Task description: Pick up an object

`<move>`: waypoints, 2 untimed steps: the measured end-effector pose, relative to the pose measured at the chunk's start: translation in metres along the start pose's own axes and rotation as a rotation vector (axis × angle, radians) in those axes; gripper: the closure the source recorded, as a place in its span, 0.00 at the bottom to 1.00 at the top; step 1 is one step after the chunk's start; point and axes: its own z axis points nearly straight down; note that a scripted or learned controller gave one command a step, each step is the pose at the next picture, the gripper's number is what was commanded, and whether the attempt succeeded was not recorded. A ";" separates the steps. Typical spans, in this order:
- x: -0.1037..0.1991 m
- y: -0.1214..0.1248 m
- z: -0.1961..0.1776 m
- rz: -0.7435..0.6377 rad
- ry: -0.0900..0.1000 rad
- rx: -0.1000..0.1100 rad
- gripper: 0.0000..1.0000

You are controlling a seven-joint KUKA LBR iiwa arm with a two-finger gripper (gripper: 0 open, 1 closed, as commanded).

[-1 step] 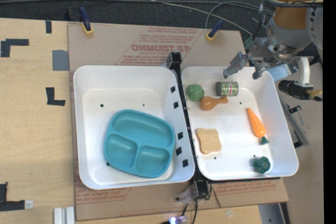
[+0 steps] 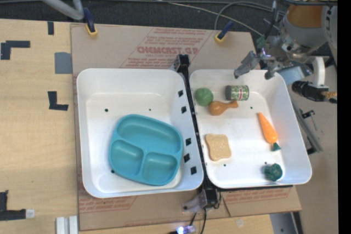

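Observation:
The right bin holds a green ball, a small can lying on its side, a tan drumstick-shaped piece, an orange carrot, a slice of toast and a dark green broccoli piece. My gripper hangs above the bin's far right corner, over the rim, up and to the right of the can. Its two fingers are spread apart with nothing between them.
The left bin holds a teal divided plate. Black clips run along the divider between the bins. Cables cross the dark area behind the bench, and yellow clamps pin the cardboard's far edge.

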 end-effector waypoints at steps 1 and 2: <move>0.006 0.007 0.060 -0.001 0.000 0.005 0.00; 0.008 0.001 0.124 0.000 0.000 0.007 0.00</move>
